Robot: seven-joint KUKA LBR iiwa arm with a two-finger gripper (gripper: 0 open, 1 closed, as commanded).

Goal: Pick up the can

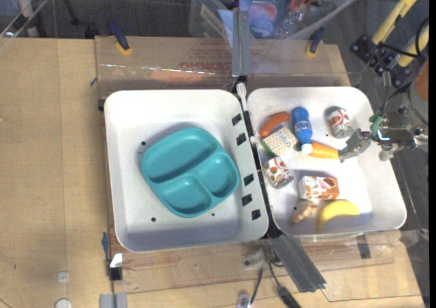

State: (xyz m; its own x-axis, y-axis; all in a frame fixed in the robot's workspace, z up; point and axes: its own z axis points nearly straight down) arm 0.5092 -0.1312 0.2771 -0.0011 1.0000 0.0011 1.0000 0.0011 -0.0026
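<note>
Your gripper (354, 143) hangs low over the right bin (381, 194), near its right wall, reaching in from the right edge of the camera view; whether it is apart or together you cannot tell from this angle, and nothing visible sits in it. The can (338, 121) lies on its side just up and to the left of the gripper, near but apart from it, in the far right part of the bin. Just to the gripper's left is the carrot (320, 151), and beyond that the blue bottle (302, 125). Expect the can to be light, stiff and smooth, so it may roll or slip; you would best close across its round body at mid-length, not on the ends. The arm comes in nearly level, wrist angled down toward the bin floor.
</note>
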